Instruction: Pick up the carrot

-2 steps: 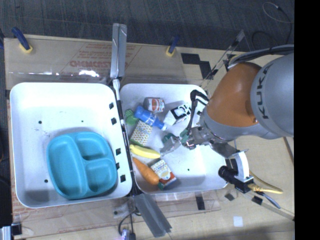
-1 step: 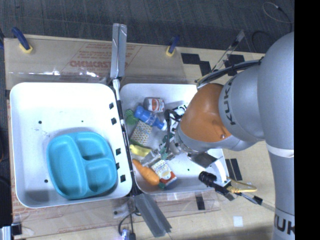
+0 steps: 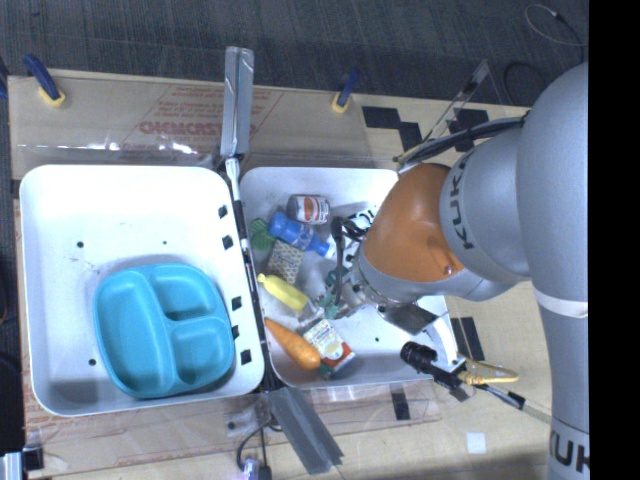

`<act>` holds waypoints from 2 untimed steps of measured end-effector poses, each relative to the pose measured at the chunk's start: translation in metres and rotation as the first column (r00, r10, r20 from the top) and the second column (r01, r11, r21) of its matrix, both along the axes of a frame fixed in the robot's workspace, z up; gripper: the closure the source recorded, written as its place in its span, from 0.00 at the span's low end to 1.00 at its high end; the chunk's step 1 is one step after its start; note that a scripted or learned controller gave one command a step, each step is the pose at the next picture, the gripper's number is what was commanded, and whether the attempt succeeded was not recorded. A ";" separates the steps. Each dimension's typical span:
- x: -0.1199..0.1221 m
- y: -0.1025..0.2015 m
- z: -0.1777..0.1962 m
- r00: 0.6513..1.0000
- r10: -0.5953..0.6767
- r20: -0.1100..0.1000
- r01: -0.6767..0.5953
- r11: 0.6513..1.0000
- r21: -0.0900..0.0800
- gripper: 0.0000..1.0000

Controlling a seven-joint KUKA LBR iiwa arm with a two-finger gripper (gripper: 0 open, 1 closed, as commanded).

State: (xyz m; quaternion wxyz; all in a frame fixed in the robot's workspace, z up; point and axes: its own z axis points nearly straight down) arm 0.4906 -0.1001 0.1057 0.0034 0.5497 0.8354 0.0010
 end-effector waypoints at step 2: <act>-0.005 0.001 -0.005 0.998 0.065 0.022 -0.065 0.998 -0.005 0.00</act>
